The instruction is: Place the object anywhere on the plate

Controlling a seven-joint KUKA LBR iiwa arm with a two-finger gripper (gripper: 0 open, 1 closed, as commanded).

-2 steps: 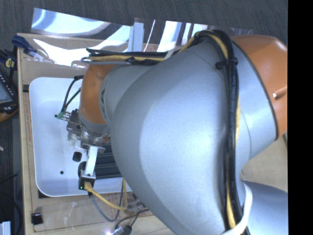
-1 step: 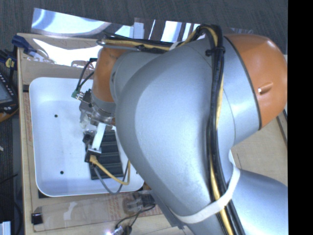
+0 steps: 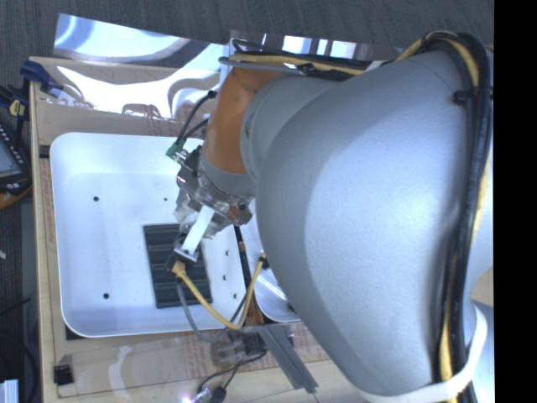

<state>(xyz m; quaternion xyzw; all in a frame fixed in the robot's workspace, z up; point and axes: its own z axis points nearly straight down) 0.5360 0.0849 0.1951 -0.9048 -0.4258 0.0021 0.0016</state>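
Dark ribbed slab (image 3: 164,263) lies flat in a shallow white bin (image 3: 92,225), just beside the hand (image 3: 201,217), whose opening cannot be told. The slab looks stiff and light; its long edges likely offer the best hold.

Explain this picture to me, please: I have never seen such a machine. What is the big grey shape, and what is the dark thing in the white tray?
The big grey shape is a robot arm, so near the camera that it covers much of the picture. The one camera is fixed above the bench and looks down at a slant; the arm reaches in from the right. Below its orange band sits the gripper, over a shallow white bin. In that bin lies a dark ribbed rectangle, close by the gripper. Whether the gripper holds anything cannot be seen here.
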